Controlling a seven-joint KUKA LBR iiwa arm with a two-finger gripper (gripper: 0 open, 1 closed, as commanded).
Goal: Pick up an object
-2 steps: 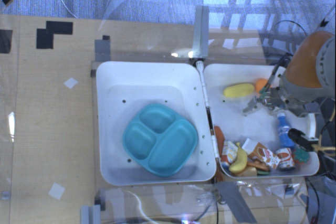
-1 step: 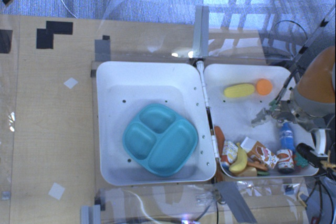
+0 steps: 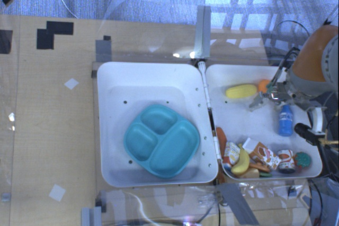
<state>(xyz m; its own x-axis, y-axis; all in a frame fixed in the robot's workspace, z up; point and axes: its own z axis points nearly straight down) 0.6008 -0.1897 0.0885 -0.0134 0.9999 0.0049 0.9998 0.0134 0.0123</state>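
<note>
The arm comes in from the right and its gripper (image 3: 263, 97) hangs low over the right bin (image 3: 238, 119), near the back of it; the two thin fingers point down and to the left and stand a little apart, so the gripper looks open, and nothing sits between them; just beside the fingers lies a yellow toy (image 3: 241, 91) shaped like a lemon, and a small orange ball (image 3: 263, 84) sits right by the gripper; a blue bottle (image 3: 285, 120) lies near, a bit more to the front; a heap of little things, with a banana (image 3: 242, 162) and some packets (image 3: 263, 156), is piled at the front edge of this bin, well apart from the gripper; the left bin (image 3: 114, 114) holds a blue plate (image 3: 161, 140) with three parts, and the arm is not near it; I think the arm is in the reaching step and no pick is done yet; next the fingers need to go down around one thing, maybe the yellow toy or the orange ball, then squeeze and lift; the ball is round, so it may roll away
</note>
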